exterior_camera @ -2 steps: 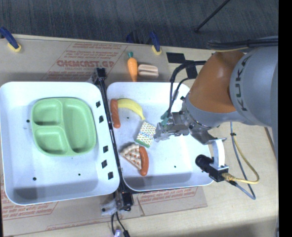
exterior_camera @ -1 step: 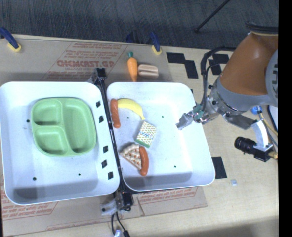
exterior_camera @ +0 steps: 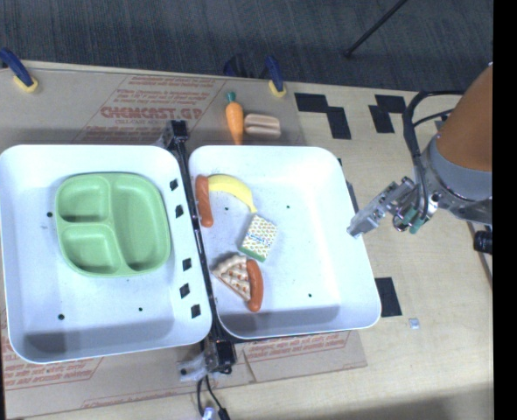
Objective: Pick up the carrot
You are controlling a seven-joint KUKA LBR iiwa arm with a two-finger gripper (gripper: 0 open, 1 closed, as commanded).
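Claw (exterior_camera: pixel 367 221) hovering just right of the right bin (exterior_camera: pixel 328 313), over bare bench (exterior_camera: pixel 433 339), well clear of any food; fingers' state impossible to tell. Grey arm (exterior_camera: pixel 455 173) reaching in from the right. Inside the right bin: banana (exterior_camera: pixel 234 188) and sausage (exterior_camera: pixel 204 199) at the far left, cracker (exterior_camera: pixel 259 237) mid-bin, pizza slice (exterior_camera: pixel 234 276) and a second sausage (exterior_camera: pixel 255 284) nearer. Carrot (exterior_camera: pixel 234 119) outside the bins, on the cardboard (exterior_camera: pixel 144 108) beyond the right bin's far edge, touching a hot dog (exterior_camera: pixel 261 125) on its right. Green divided plate (exterior_camera: pixel 114 223) in the left bin (exterior_camera: pixel 26 322).
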